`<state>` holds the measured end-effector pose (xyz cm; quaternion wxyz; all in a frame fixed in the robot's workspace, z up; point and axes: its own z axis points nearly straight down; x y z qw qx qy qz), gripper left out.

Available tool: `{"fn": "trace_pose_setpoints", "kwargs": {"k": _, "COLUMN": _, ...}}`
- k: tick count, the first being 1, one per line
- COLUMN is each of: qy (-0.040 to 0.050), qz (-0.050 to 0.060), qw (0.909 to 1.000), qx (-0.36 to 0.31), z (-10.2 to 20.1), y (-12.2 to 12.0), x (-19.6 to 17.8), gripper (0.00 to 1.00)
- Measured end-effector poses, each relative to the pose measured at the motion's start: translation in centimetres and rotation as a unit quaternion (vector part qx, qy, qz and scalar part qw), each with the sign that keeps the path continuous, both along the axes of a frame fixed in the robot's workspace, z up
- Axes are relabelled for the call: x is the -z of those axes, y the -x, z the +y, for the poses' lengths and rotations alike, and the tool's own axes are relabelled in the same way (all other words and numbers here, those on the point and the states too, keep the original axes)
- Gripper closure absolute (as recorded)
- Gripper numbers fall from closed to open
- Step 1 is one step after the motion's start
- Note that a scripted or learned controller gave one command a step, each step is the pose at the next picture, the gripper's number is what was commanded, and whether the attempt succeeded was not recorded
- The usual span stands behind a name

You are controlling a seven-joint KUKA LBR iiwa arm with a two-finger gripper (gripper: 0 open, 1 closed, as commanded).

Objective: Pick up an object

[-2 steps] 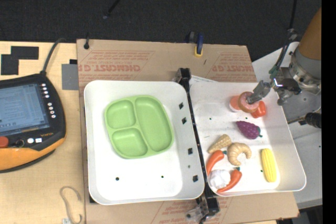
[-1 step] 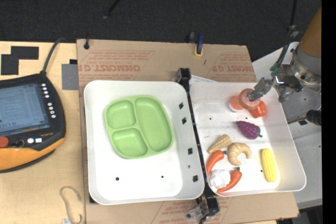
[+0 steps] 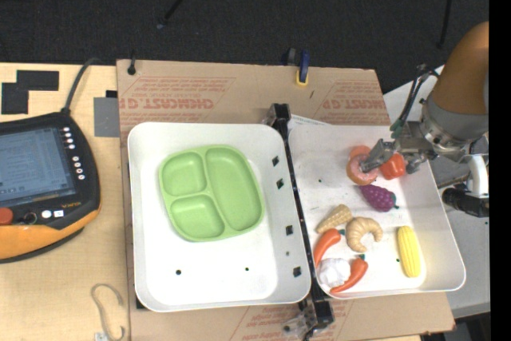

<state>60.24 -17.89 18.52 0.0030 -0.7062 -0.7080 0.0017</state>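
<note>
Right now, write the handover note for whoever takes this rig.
Gripper: low in the right bin, at the pink ring-shaped toy and the red-orange piece; whether it grips either cannot be told.
Right bin also has: purple grapes, croissant, yellow corn, a small corn cob, chilli peppers, a white item.
Left bin: green divided plate.
Done: arm reached the objects.
Left: confirm a grasp and lift one clear.
</note>
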Motion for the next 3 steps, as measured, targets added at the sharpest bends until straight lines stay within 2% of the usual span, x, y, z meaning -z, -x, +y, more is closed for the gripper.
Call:
{"fn": "trace_pose_setpoints", "kwargs": {"k": 2, "qy": 0.0013, "qz": -0.004, "qw": 1.0000, "qx": 0.001, "z": 0.2, "y": 0.5, "x": 9.7, "gripper": 0.00}}
{"fn": "trace_pose_setpoints", "kwargs": {"k": 3, "qy": -0.0021, "qz": -0.007, "qw": 1.0000, "qx": 0.002, "z": 0.2, "y": 0.2, "x": 8.1, "gripper": 1.00}}
